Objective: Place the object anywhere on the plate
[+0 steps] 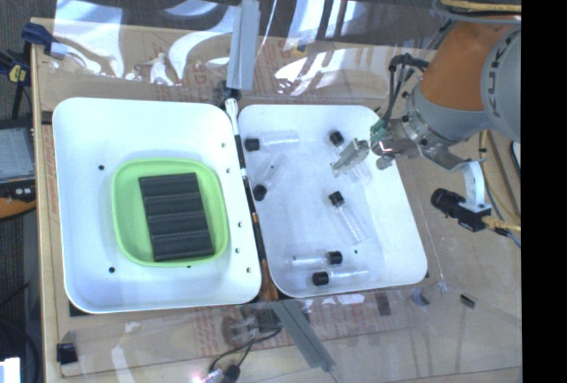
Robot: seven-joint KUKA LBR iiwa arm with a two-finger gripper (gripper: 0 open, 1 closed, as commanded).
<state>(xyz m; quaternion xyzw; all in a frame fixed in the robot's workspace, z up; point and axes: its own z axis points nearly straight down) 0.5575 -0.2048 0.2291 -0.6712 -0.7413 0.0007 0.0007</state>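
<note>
You are looking down on a counter [461, 337] that carries two shallow white bins side by side. The left bin [80, 195] holds a lime-green plate [124, 195] with rounded corners, and a dark ribbed block [175, 215] lies on the middle of that plate.

The right bin [399, 222] holds several small clear vials with black caps, lying scattered and well apart from one another. One vial [270, 142] rests near the bin's upper left corner, with another [263, 179] just below it beside the left wall. A loose black cap [336, 138] sits near the upper middle. A further vial [345, 213] lies tilted around the centre, and two more, one vial [317, 259] above the other [338, 277], sit close to the lower wall.

The arm [469, 80] comes in from the right, its orange band above the wrist. The end effector [353, 155] hangs over the upper right part of the right bin, well apart from the plate. You can see a pale, clear shape at its tip, but you cannot tell whether that is a vial in its grip, nor whether its fingers are apart or together.

Every vial you can make out lies in the right bin; none rests on the plate.
</note>
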